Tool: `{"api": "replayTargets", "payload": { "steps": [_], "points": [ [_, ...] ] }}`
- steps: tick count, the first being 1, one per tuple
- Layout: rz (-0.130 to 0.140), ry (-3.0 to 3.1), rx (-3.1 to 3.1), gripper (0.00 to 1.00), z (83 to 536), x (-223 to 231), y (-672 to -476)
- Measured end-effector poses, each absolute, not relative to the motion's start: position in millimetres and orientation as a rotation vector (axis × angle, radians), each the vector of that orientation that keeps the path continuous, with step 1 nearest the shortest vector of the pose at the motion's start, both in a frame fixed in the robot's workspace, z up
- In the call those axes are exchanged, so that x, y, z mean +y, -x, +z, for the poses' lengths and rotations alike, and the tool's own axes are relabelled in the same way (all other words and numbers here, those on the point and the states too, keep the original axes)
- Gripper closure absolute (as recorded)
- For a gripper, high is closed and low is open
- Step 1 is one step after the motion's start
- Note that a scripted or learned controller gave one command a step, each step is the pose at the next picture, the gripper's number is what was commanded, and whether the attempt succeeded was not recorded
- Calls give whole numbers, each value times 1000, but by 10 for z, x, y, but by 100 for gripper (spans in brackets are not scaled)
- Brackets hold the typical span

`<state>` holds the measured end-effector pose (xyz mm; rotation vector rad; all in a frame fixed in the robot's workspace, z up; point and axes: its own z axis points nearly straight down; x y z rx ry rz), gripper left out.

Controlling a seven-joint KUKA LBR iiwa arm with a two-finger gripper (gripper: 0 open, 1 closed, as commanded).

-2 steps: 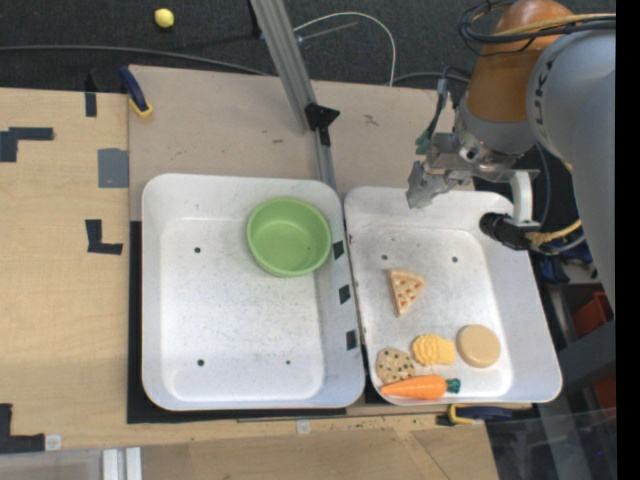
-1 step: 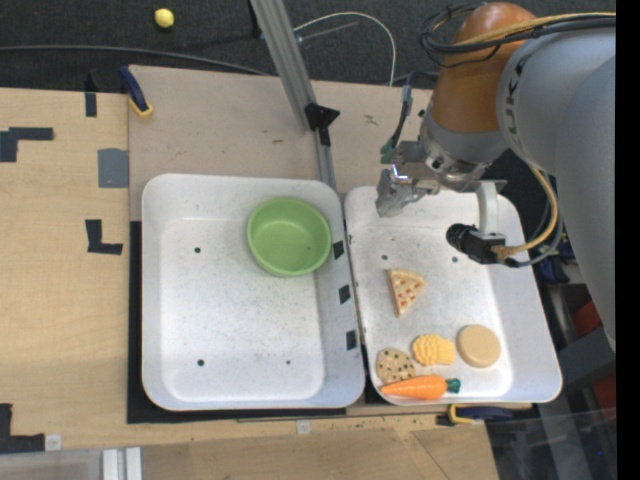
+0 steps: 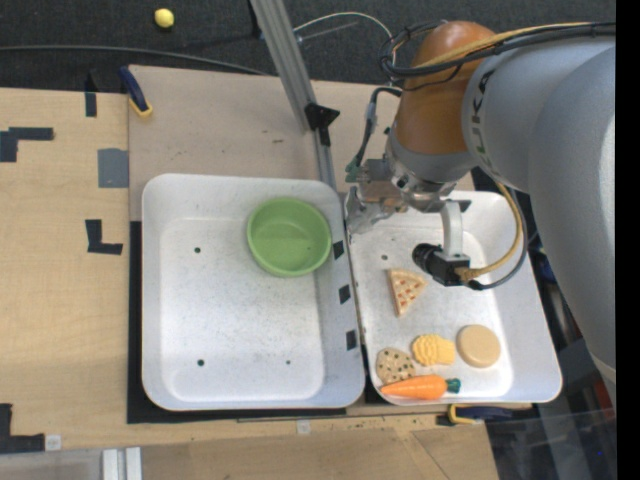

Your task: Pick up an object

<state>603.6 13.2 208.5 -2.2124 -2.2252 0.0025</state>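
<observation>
The right bin [image 3: 520,298] holds a pizza slice [image 3: 405,290] near its middle. Along its front edge lie a chocolate-chip cookie [image 3: 395,364], a yellow ridged piece [image 3: 432,349], a round tan biscuit [image 3: 479,346] and an orange carrot [image 3: 420,388]. A green bowl [image 3: 289,236] stands upright in the back right part of the left bin [image 3: 180,298]. My gripper [image 3: 368,206] hangs over the back left corner of the right bin, close to the wall between the bins. It is behind the pizza slice and right of the bowl, with nothing visibly held.
The grey arm with its orange band [image 3: 440,78] covers the back of the right bin. A slanted metal pole [image 3: 290,58] runs down to the bins' shared wall. A small yellow ball [image 3: 164,17] lies on the dark floor at the back left.
</observation>
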Motion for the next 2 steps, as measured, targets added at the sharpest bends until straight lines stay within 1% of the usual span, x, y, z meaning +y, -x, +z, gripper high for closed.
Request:
{"api": "replayTargets", "payload": {
  "steps": [1, 2],
  "points": [
    [3, 2214, -2225, 100, 2090, 519, -5821],
    [0, 2211, -2228, 100, 2257, 1012, -5609]
  ]
}}
